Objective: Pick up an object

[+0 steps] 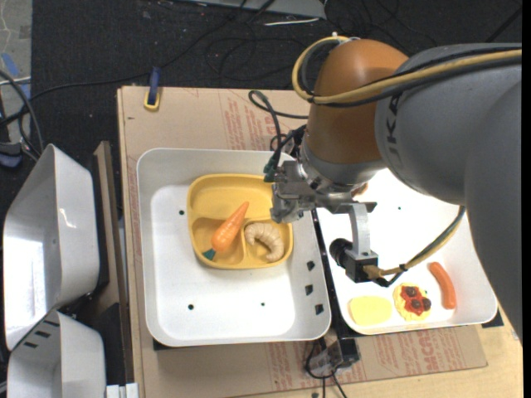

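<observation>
A yellow divided plate (207, 196) lies in the left bin (232, 313). On it rest an orange carrot (230, 227) and a pale curled shrimp-like piece (265, 240). My gripper (286, 206) hangs under the big orange-and-grey wrist, at the plate's right rim and just above and to the right of the pale piece. Nothing shows held in it. A grey bar with a black block (357, 259) reaches down from the wrist over the right bin.
The right bin (473, 305) holds a yellow disc (370, 309), a small pizza-like piece (413, 302) and a red sausage (445, 283) along its front. The arm covers much of that bin. A cable trails at the front edge between the bins (332, 356).
</observation>
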`<state>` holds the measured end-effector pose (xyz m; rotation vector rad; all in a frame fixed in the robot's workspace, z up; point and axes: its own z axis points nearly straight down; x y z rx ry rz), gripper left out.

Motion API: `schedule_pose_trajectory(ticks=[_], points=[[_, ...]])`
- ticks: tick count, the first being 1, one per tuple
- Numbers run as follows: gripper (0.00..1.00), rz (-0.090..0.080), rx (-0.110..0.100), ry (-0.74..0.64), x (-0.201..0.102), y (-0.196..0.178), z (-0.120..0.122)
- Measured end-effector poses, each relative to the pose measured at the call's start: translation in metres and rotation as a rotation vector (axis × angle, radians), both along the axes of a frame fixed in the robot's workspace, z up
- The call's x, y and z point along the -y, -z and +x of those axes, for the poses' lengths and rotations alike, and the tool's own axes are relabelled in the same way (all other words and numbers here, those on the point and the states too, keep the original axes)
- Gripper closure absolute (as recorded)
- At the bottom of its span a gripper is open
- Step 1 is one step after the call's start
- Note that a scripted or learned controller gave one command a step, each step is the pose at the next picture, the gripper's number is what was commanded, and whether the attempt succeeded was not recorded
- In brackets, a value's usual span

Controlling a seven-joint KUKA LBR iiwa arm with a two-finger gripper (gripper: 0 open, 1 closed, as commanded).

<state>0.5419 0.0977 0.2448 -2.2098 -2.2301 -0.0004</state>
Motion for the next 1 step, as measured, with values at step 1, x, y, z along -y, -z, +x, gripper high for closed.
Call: schedule_pose_trajectory(ticks=[1], points=[[0.00, -0.002, 0.000, 0.007, 0.0037, 0.0003, 0.0008]])
